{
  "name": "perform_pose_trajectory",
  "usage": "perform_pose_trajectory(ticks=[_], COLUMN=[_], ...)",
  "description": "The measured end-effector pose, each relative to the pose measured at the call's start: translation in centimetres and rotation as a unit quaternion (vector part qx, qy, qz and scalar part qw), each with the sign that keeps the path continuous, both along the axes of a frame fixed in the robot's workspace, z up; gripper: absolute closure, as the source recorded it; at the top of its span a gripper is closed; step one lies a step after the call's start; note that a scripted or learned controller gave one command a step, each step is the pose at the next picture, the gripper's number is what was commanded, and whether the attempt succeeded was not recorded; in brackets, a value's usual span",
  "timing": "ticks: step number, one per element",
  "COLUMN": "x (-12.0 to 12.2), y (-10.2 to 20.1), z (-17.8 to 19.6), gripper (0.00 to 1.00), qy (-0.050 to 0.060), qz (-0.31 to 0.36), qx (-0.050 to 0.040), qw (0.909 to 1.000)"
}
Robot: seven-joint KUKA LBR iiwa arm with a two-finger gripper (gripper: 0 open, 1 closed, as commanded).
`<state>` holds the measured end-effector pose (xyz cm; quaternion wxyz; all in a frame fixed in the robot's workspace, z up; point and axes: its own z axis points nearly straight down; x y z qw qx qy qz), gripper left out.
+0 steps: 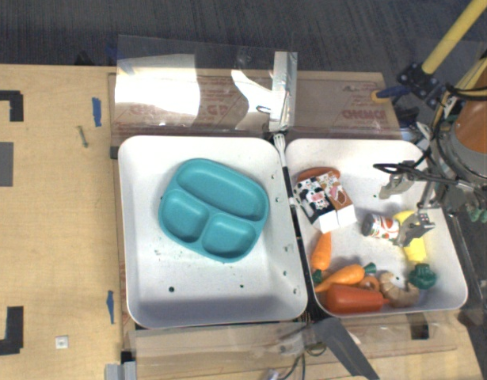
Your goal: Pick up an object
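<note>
**Grey arm, orange band, metal-fingered gripper**

An orange band (474,129) is seen at three o'clock, above a grey wrist wrapped in thin black cables (445,145). The gripper (408,210) is built of pale metal, with two slim fingers (395,185) tipped by small angular pads. Dark brackets are mounted around the wrist.

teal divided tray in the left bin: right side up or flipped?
Right side up. The teal three-compartment plastic tray lies flat in the left white bin, its three recessed sections facing up, with nothing visible in them.

Dark, perhaps carpeted floor (227,6) behind wooden bench (53,212).
</note>
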<state>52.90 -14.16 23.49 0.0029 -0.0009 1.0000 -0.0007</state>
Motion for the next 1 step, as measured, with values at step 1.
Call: perform_pose_trajectory(ticks=[1], x=[-1.83], y=[0.95], z=[-13.34], gripper=[0.0], qy=[-0.008], qz=[0.08], qx=[-0.0027], qw=[0.9968])
